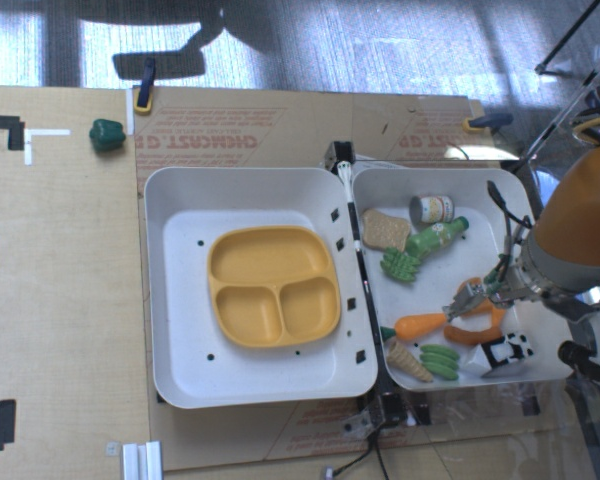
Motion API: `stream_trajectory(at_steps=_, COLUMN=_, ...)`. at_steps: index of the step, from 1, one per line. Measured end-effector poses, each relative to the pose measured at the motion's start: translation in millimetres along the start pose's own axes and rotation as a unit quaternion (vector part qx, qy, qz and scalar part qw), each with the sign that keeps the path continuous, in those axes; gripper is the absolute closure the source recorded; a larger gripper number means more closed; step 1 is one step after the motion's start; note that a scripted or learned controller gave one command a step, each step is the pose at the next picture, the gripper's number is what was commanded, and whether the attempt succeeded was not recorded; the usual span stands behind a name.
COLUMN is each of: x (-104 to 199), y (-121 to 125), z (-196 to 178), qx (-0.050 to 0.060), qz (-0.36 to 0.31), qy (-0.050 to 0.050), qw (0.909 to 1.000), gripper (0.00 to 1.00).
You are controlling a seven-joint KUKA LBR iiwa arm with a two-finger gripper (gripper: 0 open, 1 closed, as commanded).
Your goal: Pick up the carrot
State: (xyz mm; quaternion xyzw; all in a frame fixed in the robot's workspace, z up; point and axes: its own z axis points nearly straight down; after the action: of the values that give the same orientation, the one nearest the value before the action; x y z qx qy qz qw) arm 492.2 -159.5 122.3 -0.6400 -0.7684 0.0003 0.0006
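The carrot (421, 325) is orange with a small green top and lies on its side in the lower middle of the right bin (375, 183). My gripper (469, 302) reaches in from the right and hangs low over the bin, just right of the carrot's thick end and over a curved orange item (477, 334). Its tip appears to sit beside the carrot rather than around it, and whether they touch is unclear. The arm's orange band (583, 208) covers the bin's right side.
The right bin also holds a cracker (386, 230), a small can (432, 209), a green bottle (438, 236), a green leafy piece (400, 265), a cone (407, 361), green pods (440, 360) and a black-and-white piece (507, 351). A yellow divided plate (273, 284) lies in the left bin.
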Motion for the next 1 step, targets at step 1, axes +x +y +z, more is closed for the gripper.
stream_trajectory(at_steps=1, x=-54.0, y=-23.0, z=31.5, qx=0.000, qz=0.028, qy=0.005, qw=0.9996, gripper=0.00)
